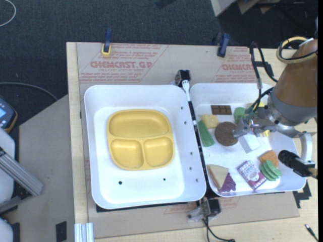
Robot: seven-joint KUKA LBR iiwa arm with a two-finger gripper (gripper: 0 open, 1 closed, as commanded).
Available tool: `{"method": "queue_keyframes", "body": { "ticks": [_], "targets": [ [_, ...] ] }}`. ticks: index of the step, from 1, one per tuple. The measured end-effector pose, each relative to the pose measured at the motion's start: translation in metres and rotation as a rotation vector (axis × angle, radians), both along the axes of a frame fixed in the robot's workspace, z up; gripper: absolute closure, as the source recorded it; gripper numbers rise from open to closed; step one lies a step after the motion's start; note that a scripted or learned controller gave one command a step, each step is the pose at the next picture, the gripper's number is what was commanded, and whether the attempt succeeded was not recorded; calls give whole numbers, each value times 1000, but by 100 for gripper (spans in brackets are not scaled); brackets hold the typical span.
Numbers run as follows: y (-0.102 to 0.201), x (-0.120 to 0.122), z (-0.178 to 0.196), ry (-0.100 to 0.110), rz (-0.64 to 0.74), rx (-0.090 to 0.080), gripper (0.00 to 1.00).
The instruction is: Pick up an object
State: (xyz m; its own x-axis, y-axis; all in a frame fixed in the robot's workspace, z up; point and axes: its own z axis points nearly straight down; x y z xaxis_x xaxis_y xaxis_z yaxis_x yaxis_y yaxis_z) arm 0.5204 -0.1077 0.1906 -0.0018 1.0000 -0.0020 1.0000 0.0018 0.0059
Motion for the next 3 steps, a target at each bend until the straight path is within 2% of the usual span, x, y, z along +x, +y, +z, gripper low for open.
{"method": "queue_keyframes", "body": {
  "ticks": [1,2,3],
  "targets": [
    [0,1,37,0,-1,0,100],
    [10,55,31,0,1,0,100],
    [31,85,43,0,2,1,100]
  ]
}}
